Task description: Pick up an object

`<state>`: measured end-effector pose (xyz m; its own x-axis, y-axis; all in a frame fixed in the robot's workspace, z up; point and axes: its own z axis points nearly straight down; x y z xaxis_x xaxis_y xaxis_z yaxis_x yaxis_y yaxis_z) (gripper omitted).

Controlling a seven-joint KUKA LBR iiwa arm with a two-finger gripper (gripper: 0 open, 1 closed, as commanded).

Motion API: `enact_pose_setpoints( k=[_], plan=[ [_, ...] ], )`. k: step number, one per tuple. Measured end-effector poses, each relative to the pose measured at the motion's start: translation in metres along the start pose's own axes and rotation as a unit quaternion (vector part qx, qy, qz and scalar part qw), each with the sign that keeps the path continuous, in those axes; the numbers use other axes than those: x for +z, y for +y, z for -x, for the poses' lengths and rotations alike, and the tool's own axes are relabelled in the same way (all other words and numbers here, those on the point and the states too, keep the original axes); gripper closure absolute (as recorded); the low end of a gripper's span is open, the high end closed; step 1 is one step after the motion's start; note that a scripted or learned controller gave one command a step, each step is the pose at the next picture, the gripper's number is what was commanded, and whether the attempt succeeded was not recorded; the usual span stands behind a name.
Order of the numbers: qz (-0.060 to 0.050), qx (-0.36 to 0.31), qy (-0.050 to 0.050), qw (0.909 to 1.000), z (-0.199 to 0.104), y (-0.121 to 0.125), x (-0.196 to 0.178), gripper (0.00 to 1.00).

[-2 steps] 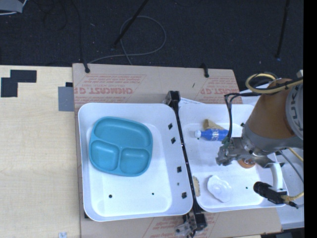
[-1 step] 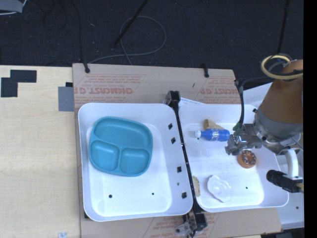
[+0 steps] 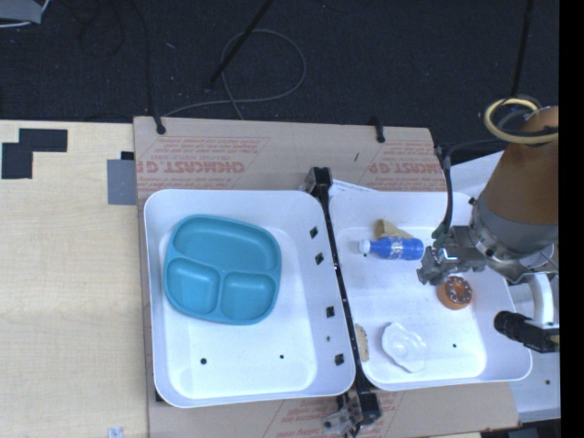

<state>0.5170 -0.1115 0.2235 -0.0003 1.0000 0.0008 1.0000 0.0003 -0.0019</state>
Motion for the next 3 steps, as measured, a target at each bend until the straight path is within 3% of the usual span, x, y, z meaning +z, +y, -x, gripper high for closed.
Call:
enact_pose_setpoints(
  k=[1, 3],
  plan=[
    [-0.001, -0.002, 0.001, 1.0, -0.056, 0.009, 0.008, 1.0],
    [0.0, -0.002, 0.0, 1.0, -0.168, 0.015, -0.012, 1.0]
  ],
)
